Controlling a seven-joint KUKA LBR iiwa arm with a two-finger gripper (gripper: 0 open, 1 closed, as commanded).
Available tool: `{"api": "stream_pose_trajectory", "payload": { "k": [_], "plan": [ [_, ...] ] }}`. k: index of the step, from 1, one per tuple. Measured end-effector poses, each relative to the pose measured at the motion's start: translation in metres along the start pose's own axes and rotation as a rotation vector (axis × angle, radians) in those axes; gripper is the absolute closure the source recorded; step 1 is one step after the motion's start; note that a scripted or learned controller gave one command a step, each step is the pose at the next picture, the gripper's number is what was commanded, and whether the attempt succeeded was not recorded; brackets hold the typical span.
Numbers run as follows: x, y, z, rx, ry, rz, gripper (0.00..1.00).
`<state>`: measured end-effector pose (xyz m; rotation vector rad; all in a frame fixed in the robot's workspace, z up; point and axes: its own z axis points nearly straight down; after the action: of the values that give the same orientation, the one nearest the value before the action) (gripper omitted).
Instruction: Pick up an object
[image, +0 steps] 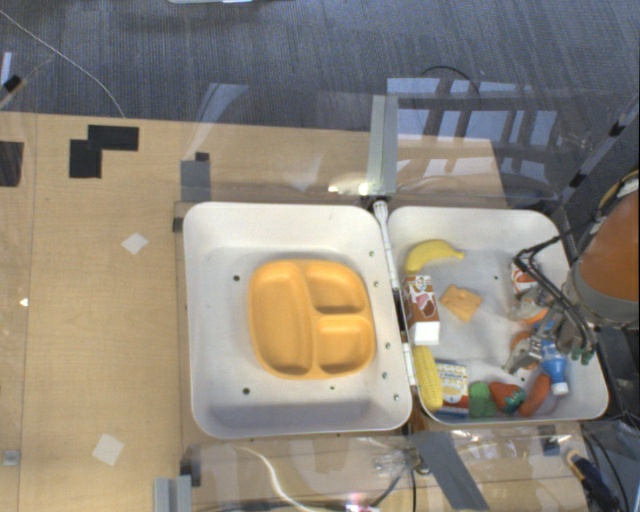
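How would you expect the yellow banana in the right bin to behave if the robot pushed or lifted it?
The banana looks like smooth moulded toy food, so it is probably stiff and light. Its curved shape suggests it may spin or rock if nudged at one end. The glossy skin could slip between fingers, so a grip across its thick middle seems safest.

Lighting's bright and even from overhead, w/ soft shadows only along the inner walls of the left bin (200, 300) and under the orange tray (310, 318). Faint glassy reflections streak across the bench (90, 330) near the top center, plus a small hot glare spot. Focus is decent mid-frame; slightly soft and grainy toward the edges.
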<state>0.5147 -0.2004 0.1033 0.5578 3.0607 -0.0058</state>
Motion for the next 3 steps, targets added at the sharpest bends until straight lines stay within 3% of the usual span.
{"api": "stream_pose_trajectory", "payload": {
  "k": [1, 2, 3],
  "plan": [
    [-0.086, 0.03, 0.017, 0.002, 0.028, 0.288, 0.0],
    [-0.093, 0.132, 0.017, 0.001, 0.017, 0.319, 0.0],
    [-0.095, 0.132, 0.003, -0.002, 0.008, 0.314, 1.0]
  ]
}}
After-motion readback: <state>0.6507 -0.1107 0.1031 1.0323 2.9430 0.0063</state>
